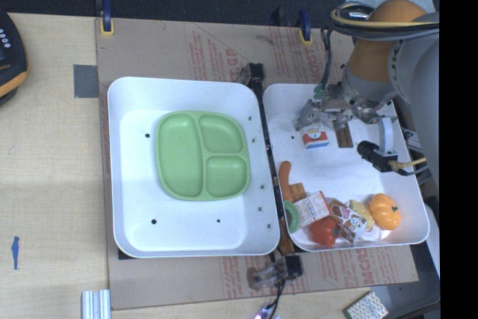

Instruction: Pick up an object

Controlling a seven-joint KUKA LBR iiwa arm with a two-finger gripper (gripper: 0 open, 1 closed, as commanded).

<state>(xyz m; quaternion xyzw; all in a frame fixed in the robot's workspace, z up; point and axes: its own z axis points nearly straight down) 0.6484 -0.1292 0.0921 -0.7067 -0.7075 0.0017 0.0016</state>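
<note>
Your arm's metal two-finger hand [323, 114] hangs low in the right white plastic bin [418, 235], toward its twelve o'clock end, right above a small white carton with red and blue print [315, 138]. You cannot tell whether the hand is spread or clenched, and nothing shows gripped in it. This looks like the approach step: the carton lies just at the hand's six o'clock, so the next move calls for a short descent and a close around it. Toward the bin's six o'clock lie an orange toy pumpkin [385, 211], a red tomato-like toy [323, 232] and crinkly snack packets [317, 205], well apart. A green divided plastic plate [202, 155] sits in the left white bin [127, 228] on the table [45, 175].
</note>
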